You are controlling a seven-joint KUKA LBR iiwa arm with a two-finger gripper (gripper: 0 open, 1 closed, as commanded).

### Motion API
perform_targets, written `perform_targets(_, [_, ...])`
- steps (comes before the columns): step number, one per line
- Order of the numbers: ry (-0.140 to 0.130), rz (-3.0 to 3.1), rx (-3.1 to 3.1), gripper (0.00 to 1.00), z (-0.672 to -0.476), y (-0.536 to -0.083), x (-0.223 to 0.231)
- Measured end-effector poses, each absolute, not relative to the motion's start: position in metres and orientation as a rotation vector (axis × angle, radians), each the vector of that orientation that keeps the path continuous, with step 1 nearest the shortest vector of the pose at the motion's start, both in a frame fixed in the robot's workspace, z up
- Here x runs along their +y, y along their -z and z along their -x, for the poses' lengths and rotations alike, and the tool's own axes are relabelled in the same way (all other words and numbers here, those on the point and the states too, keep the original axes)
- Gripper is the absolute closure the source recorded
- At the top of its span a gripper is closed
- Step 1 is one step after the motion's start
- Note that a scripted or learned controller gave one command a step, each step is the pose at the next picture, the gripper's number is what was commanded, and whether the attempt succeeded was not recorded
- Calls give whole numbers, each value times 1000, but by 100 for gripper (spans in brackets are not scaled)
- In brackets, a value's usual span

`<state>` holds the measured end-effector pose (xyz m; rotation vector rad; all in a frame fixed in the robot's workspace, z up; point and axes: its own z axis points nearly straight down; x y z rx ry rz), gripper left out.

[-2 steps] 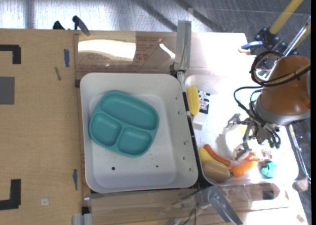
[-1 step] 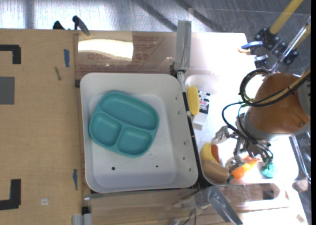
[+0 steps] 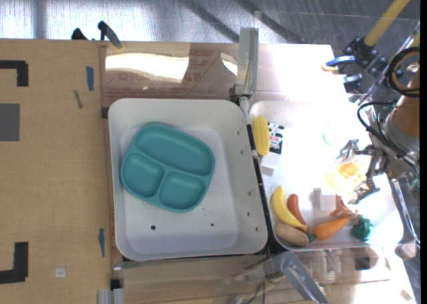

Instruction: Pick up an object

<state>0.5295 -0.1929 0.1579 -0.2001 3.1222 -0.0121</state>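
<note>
The left bin (image 3: 127, 229) holds a teal plate (image 3: 168, 167). In the right bin (image 3: 293, 96), a banana (image 3: 285, 208) and carrot (image 3: 329, 227) lie low. The open gripper (image 3: 360, 171) hovers above, empty; next it must descend onto one item.

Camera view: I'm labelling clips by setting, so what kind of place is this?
Probably a robotics lab bench: two white bins, one holding a teal divided plate, the other toy food like a banana, with the gripper above.
</note>
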Motion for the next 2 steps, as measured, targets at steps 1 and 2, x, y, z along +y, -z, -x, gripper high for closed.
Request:
perform_targets(1, [6,217,3120,0,-495,-97,-167])
perform_targets(2, [7,632,3068,0,-498,-156,-223])
